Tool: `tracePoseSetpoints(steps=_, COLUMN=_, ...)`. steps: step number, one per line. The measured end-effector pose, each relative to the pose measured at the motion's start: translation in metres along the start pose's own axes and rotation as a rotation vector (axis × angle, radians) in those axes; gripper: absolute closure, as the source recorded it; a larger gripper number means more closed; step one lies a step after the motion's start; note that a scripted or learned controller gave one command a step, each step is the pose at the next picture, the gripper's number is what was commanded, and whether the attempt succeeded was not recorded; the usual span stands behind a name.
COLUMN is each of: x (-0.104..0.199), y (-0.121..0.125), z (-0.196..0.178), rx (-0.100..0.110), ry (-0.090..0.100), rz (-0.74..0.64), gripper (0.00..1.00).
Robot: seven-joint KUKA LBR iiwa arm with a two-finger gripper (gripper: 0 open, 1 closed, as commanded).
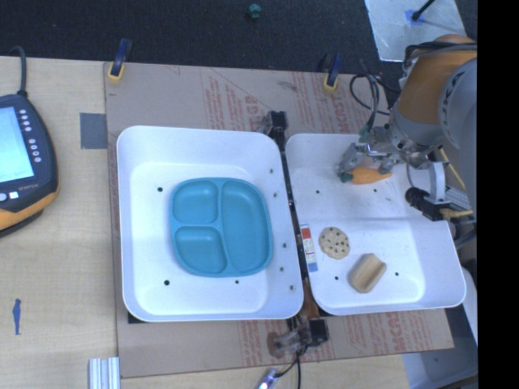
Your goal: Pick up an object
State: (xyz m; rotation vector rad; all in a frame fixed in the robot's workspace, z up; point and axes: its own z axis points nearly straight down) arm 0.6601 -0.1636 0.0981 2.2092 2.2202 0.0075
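While nothing has left the bins yet, the nearest things, at the bottom of the view, set the scene: in the right bin a tan bread roll lies toward five o'clock on the floor, and a chocolate-chip cookie sits just beside it at its ten o'clock, the two apart. Both look untouched. In the left bin a blue divided plate rests flat near the middle, its three compartments bare.

Farther back, at roughly one o'clock in the right bin, the gripper is down low over an orange piece, perhaps a toy carrot, that lies on the bin floor. The fingers seem to bracket its left end, but the view is too small and cluttered to say whether they are spread or closed, and I cannot tell whether the piece is between them. The orange-banded arm comes in from three o'clock.

Beyond the bins, two clamps pin the brown board at twelve o'clock, and a handheld control pad lies at nine o'clock.

My judgement: the approach is done and an object chosen; the closing of the grasp, if not made, and the lift clear of the bin are what is left.
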Motion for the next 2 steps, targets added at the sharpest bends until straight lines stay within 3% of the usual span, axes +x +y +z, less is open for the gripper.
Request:
tracePoseSetpoints(steps=1, x=-0.001, y=0.002, z=-0.013, rx=-0.004, ry=-0.002, rz=-0.003, gripper=1.0)
tracePoseSetpoints(steps=2, x=-0.004, y=-0.002, z=-0.112, rx=0.01, ry=0.003, rz=0.001, gripper=1.0)
